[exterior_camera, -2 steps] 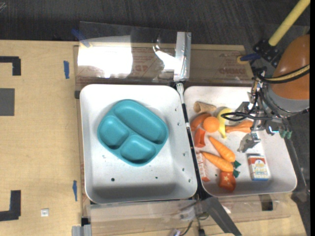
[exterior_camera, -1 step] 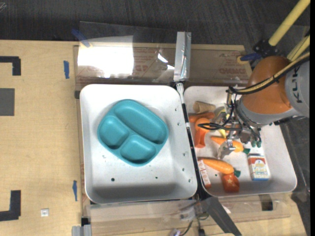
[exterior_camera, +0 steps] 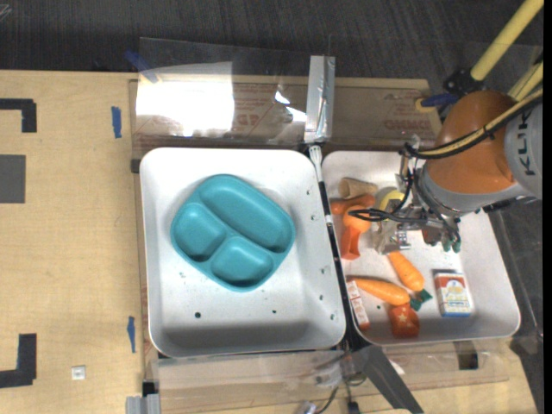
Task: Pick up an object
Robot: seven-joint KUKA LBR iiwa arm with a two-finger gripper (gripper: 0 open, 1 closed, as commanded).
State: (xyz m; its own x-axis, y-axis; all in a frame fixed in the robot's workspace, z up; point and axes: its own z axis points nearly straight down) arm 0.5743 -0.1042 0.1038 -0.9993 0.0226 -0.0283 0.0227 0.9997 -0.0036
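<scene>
Teal divided plate (exterior_camera: 231, 229), one, in left bin (exterior_camera: 164, 317); two carrots (exterior_camera: 405, 270) beneath gripper (exterior_camera: 405, 231); grip state unclear.

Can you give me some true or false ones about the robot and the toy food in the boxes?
1. The blue divided plate lies in the left bin. True.
2. The toy carrots lie in the left bin. False: they lie in the right bin.
3. The arm's orange band is above the right bin. True.
4. The small carton sits on the blue plate. False: it lies in the right bin, near its right side.
5. The gripper is over the blue plate. False: it is over the right bin, among the toy food.
</scene>
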